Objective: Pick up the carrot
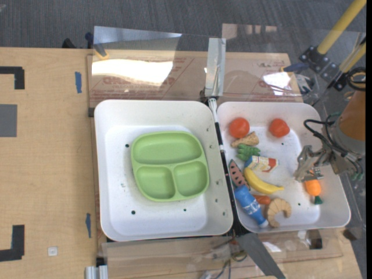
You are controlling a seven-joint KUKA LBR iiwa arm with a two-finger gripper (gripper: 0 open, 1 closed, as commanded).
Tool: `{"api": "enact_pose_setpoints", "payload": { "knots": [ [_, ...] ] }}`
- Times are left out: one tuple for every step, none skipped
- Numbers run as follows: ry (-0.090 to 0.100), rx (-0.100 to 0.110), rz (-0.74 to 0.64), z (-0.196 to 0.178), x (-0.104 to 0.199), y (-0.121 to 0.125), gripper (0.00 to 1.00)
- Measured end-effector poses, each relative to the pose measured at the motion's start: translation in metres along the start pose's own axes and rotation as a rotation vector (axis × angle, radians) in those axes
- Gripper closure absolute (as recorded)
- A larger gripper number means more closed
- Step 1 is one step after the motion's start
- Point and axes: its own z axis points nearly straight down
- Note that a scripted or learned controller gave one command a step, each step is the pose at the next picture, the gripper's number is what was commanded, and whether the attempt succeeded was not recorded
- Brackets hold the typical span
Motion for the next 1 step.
{"api": "enact_pose_setpoints", "payload": {
  "knots": [
    [0.001, -0.001, 0.000, 0.0006, 0.0003, 0.0002, 0.00]
  ]
}}
